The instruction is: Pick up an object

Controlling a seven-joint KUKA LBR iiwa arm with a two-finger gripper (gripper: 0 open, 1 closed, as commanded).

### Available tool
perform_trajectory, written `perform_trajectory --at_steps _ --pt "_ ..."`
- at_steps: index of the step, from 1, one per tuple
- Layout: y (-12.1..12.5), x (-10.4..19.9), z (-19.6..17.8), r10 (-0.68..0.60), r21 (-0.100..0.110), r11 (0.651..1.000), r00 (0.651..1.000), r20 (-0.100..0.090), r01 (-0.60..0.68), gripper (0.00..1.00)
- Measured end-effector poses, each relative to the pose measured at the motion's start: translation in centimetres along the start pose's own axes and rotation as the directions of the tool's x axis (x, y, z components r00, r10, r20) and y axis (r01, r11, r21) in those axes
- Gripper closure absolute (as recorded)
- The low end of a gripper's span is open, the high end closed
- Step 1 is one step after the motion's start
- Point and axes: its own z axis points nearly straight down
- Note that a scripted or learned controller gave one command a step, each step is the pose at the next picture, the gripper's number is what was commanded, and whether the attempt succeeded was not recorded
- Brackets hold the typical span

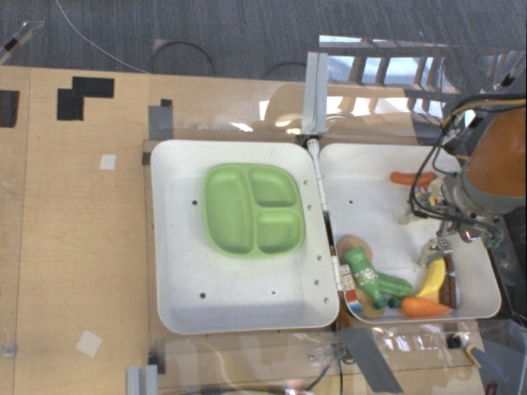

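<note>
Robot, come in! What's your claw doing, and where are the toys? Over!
Gripper low in right bin, just above banana. Nothing visibly held. Carrot, green toy crowd the banana.

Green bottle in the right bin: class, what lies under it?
The green bottle lies across a round tan object and a blue-and-white rimmed item. Its end meets an orange carrot beside a banana. What the bottle covers stays hidden.

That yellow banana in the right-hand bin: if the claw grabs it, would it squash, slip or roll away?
The banana looks like smooth, glossy toy food, so it is probably stiff and light rather than squashy. Its curved, tapering shape could let it slip from the gripper. It lies against the orange carrot near the bin's wall, so a push would likely wedge it, not roll it.
</note>
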Motion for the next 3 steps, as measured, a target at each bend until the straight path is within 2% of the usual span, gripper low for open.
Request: perform_trajectory --at_steps 1,2,3 --pt "0.9 0.8 -0.1 -0.029 0.003 1.0 1.0 0.002 0.029 0.0" --pt "3.1 1.6 -0.2 -0.524 0.005 0.852 0.852 0.004 0.524 0.0" --pt "8.3 3.8 -0.3 -0.532 0.004 0.847 0.847 0.004 0.532 0.0"
